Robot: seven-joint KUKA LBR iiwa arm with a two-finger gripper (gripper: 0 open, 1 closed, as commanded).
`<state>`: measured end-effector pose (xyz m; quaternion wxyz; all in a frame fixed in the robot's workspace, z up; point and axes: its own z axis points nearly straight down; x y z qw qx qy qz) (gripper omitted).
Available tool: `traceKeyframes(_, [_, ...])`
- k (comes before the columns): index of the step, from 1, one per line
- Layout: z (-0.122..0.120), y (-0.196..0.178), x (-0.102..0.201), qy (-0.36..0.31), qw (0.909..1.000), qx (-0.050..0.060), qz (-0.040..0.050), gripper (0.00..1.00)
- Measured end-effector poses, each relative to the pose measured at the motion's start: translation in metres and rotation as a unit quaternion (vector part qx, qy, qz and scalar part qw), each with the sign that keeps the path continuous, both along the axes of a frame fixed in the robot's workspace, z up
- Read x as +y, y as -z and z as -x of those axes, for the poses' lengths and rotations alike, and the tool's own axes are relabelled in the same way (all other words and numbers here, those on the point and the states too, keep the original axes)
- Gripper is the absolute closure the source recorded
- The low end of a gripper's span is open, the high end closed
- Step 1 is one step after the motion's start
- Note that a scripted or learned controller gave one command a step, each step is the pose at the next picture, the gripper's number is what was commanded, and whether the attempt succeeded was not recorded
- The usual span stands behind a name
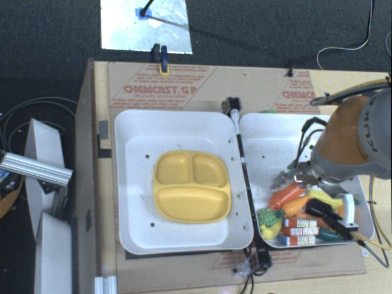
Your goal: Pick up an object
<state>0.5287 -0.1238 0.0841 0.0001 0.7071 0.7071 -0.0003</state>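
Inspector: A cardboard-topped bench (184,81) on dark flooring is carrying two white bins. The left bin (131,164) is holding a yellow plate (192,185). The right bin (269,133) is holding a heap of small toys in its near corner.

Clerk: And the arm?

Inspector: The arm (346,139) is reaching over the right bin. The gripper (293,177) is sitting at the heap's top, beside or touching the carrot (286,196); which of the two cannot be told. Whether the gripper is standing wide or narrow cannot be told either, and nothing is showing as held.

Clerk: How is the carrot likely to be handling?

Inspector: It is looking like hollow plastic: light, stiff, smooth, probably slippery, not fragile. It is tapering, so a grip across the thick middle is looking safer than one near the tip. It is lying tilted against a second orange piece (295,206), so neighbours may be shifting with it.

Clerk: What is proving unclear?

Inspector: The wrist is covering the heap's far side and the bin's right end. A green-and-yellow toy (268,219) and red-and-white boxes (300,228) are lying along the near wall, too small for identifying.
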Motion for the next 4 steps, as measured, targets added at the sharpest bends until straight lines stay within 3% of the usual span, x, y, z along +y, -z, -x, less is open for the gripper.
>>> traceKeyframes(1, [-0.081,-0.001,-0.058,-0.002,1.0,-0.002,0.0006,0.0])
traceKeyframes(2, [-0.136,-0.084,-0.071,-0.002,1.0,-0.003,0.0009,0.0])
traceKeyframes(3, [-0.136,-0.095,-0.071,-0.004,1.0,-0.004,0.0015,1.0])
traceKeyframes(4, [-0.109,-0.087,-0.029,-0.002,1.0,-0.001,-0.0003,1.0])
